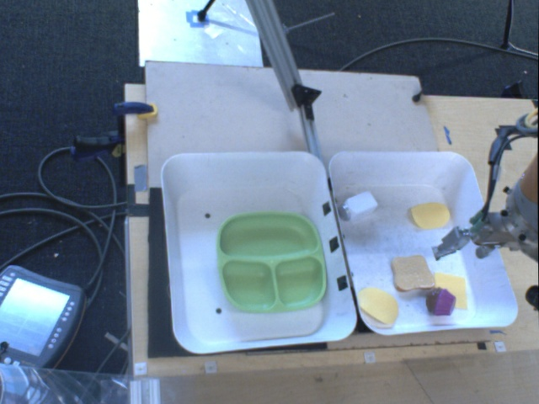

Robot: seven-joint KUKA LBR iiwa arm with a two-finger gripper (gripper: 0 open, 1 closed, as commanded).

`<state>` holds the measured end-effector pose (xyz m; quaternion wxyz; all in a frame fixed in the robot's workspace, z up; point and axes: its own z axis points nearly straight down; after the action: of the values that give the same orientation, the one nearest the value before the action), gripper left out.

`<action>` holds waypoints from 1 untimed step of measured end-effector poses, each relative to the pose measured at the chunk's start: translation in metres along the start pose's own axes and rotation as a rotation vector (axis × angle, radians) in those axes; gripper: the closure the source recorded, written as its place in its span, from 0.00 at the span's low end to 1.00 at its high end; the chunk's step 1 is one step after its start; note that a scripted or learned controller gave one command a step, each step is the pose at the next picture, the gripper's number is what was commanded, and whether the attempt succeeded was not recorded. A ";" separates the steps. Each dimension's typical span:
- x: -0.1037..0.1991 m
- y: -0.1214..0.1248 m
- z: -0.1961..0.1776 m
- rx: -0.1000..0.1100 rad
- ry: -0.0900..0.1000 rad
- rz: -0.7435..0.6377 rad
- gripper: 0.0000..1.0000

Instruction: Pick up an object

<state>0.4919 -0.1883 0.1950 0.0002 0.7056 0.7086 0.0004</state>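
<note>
White plastic forms both shallow bins, set side by side on the bench so the arm can reach either from the right. The left bin (194, 310) holds a pale green divided tray (271, 261), a smooth moulded piece with one long compartment above two smaller ones, lying flat near the middle. The right bin (484, 310) holds the loose things, any of which could serve as the object to pick up: a small white block (360, 204) near the inner wall, a yellow rounded slice (429, 215) further back, a tan toast-shaped piece (412, 272) with a speckled face, a yellow square slab (454, 287) just beside it, a purple chunky piece (440, 301) touching that slab's near edge, and a yellow oval slice (379, 306) lying against the front wall (these look like toy food, flat and light).

The gripper (452, 243) hangs over the right half of that bin, above and just right of the toast piece, nothing visibly between its fingers; whether they are spread or closed I cannot tell at this angle. Judging by its place, the toast piece or the yellow slab is the likely target. Both are thin and lie flat, so edges offer little purchase, and the crowding of purple piece and slab may hinder a clean closing.
</note>
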 end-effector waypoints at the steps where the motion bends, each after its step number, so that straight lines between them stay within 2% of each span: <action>1: 0.000 0.000 0.000 -0.001 0.000 0.001 0.00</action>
<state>0.4920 -0.1881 0.1951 0.0003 0.7061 0.7081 0.0008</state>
